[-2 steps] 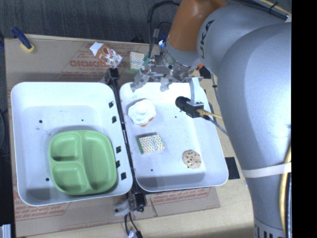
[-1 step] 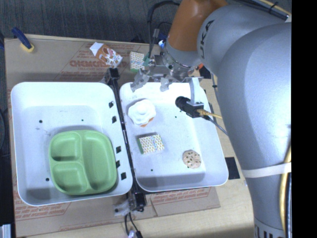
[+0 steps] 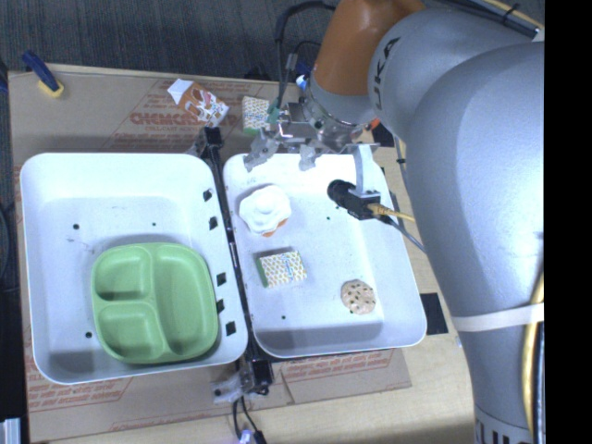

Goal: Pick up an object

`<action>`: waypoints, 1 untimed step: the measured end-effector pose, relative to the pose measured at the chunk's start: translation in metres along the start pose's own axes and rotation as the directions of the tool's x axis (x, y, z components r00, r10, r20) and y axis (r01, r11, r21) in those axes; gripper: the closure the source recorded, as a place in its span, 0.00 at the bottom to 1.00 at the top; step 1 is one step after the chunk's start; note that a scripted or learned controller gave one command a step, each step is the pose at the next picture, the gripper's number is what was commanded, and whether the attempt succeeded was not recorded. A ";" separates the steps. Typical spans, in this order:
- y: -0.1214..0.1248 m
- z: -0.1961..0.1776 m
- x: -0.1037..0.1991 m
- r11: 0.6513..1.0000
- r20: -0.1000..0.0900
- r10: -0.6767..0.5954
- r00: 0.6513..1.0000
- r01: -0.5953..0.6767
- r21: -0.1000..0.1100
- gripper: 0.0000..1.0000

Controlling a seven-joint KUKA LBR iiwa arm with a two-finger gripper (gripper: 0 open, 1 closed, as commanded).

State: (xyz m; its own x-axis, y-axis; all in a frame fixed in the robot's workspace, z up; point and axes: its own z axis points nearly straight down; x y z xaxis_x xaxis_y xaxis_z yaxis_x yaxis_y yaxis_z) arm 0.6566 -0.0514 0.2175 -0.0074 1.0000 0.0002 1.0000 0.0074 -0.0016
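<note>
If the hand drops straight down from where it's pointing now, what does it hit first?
Probably the bare floor of the right bin near its far wall. The hand hangs just beyond the white cupcake, though depth is unclear.

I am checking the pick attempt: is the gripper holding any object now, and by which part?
Nothing is held. The two-finger gripper hangs open near the right white bin's far edge, just above the white cupcake-like object, with nothing between its fingers.

The divided plate (image 3: 154, 301) lies in the left bin (image 3: 55, 178). In the right bin (image 3: 398, 276), a cupcake (image 3: 265, 210) sits behind a sponge (image 3: 282, 268), a cookie (image 3: 358, 296) to its right.
</note>
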 end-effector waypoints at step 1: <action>0.000 0.000 0.000 1.000 0.000 0.000 1.000 0.000 0.000 0.00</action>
